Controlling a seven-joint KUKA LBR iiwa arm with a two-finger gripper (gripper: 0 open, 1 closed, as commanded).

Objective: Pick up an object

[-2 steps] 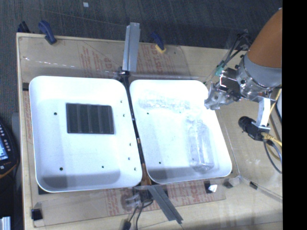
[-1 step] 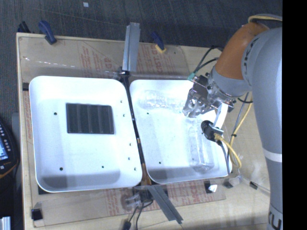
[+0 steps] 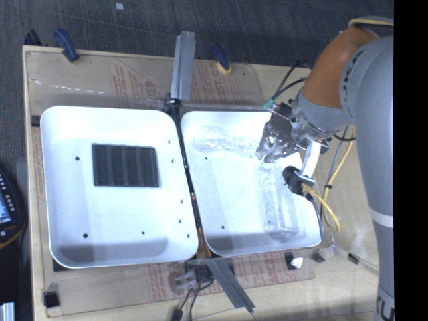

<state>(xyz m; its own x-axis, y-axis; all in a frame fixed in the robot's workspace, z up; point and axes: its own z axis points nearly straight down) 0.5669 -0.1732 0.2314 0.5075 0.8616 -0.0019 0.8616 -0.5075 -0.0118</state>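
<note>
My gripper (image 3: 270, 150) hangs over the far right part of the right bin (image 3: 227, 236), at the end of the grey arm with the orange band. Just below it a clear plastic bottle (image 3: 278, 209) lies lengthwise along the bin's right wall. A second clear plastic piece (image 3: 217, 141) lies near the bin's far edge, to the left of the gripper. Both are see-through and hard to outline against the white floor. Whether the gripper touches either one cannot be made out.
The left bin (image 3: 60, 219) bears a dark grey ribbed rectangular panel (image 3: 126, 165). A metal bar (image 3: 182, 65) runs up from the divide between the bins. Blue clamps (image 3: 65, 44) sit at the bench's far edge. Yellow cable (image 3: 328, 202) hangs beside the wrist.
</note>
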